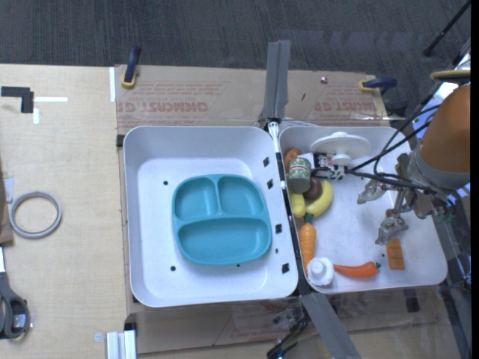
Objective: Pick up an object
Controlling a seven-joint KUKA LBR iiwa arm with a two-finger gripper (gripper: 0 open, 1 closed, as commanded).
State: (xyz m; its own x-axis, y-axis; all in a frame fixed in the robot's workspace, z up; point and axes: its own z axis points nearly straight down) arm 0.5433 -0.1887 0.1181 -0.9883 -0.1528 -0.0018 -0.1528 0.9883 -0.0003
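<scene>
orange block (395, 256) just below claw (382, 214)

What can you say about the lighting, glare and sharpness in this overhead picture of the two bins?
Camera view: lighting is even and diffuse, with soft shadows under the teal divided plate; the white bins look bright but not blown out; the orange band of the arm at the right is soft, out of focus; the gripper and the small toys, such as the banana, lack fine detail.

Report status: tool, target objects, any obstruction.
Tool above right bin, holding nothing. Nearest: orange block, red-orange pepper. Nothing in the way.
</scene>
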